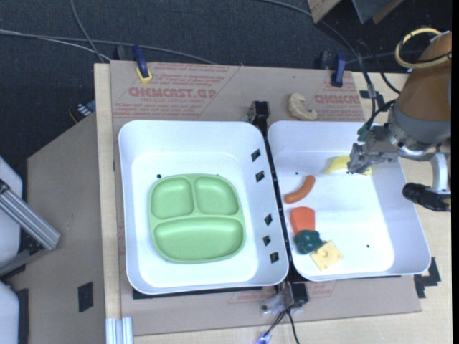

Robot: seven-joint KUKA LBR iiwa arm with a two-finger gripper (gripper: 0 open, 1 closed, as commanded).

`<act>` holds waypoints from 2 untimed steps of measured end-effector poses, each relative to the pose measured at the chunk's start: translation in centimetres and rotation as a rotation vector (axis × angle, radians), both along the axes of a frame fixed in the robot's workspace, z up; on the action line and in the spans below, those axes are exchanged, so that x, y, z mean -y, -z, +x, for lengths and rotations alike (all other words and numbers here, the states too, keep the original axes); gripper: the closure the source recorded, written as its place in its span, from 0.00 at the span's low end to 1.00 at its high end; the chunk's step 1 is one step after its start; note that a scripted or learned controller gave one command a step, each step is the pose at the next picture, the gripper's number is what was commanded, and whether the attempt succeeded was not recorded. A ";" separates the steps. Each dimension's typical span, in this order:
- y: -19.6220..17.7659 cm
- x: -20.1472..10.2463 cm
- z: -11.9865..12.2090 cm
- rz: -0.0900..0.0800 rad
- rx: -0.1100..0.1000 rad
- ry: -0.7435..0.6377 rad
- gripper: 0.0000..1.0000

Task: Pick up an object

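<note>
Right bin (401,213): gripper (357,165) low over yellow object (337,165) near far wall, touching or just above. Finger opening: cannot tell, no grasp visible. Object looks small, light, rigid plastic, likely slick; pinch across narrow middle.

Well off to the left of the claw (358,165) sits a white bin (129,192) holding a green three-part plate (197,217). Small black clips (267,213) line the bin's wall on the side nearer the claw. A beige curved piece (301,106) lies on the cardboard-covered tabletop (179,92), beyond the claw and a little to its left. Two blue clamps (143,64) (337,69) grip the tabletop's far edge. Cables (86,27) trail over the dark floor (215,20) behind.
</note>
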State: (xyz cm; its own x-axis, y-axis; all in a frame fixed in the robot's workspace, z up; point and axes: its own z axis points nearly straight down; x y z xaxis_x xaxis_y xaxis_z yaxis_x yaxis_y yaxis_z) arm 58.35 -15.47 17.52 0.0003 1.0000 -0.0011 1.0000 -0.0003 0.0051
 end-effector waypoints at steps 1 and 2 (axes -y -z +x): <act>-3.8 0.0 0.1 0.000 0.000 -0.001 1.00; -3.2 -5.9 0.3 0.004 -0.007 -0.006 1.00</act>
